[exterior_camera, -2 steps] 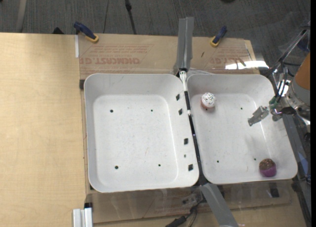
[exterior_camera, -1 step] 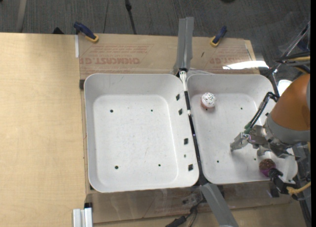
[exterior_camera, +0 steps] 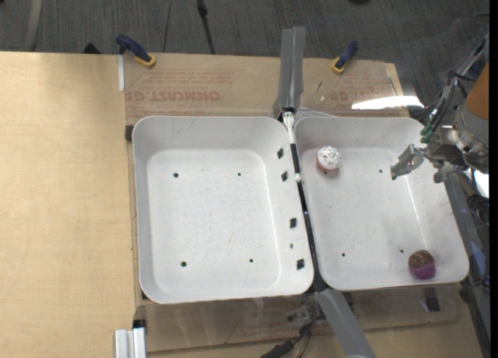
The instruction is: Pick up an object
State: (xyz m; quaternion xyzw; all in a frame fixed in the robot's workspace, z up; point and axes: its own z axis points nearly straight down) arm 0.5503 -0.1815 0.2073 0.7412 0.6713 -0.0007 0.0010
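Hand [exterior_camera: 420, 160] first: it is seen at the right edge of the frame, over the upper right part of the right bin, carried on the grey arm [exterior_camera: 476, 115] that reaches in from that side. Whether its fingers are spread or closed cannot be told, since the parts are small and dark against the bin wall; nothing is seen held in it.

Below it, the wooden surface [exterior_camera: 62, 193] fills the left half of the frame, and a sheet of cardboard [exterior_camera: 194, 88] is laid under the bins and pinned at its upper edge by two clamps [exterior_camera: 136, 50], presumably so that nothing slides while the arm works. The left bin [exterior_camera: 144, 193] lies at centre frame, with the right bin [exterior_camera: 366, 275] touching it along a shared middle edge, where small black clips seem to hold the two together.

Two objects lie in the right bin, well apart. A purple-and-brown lump [exterior_camera: 422, 264] sits in the lower right corner, close to the wall, which is judged to leave little room for a grasp. A small white speckled ball [exterior_camera: 328, 158] rests in the upper left part, on open floor to the left of the hand, and is judged the easier target. No object has yet been picked up.
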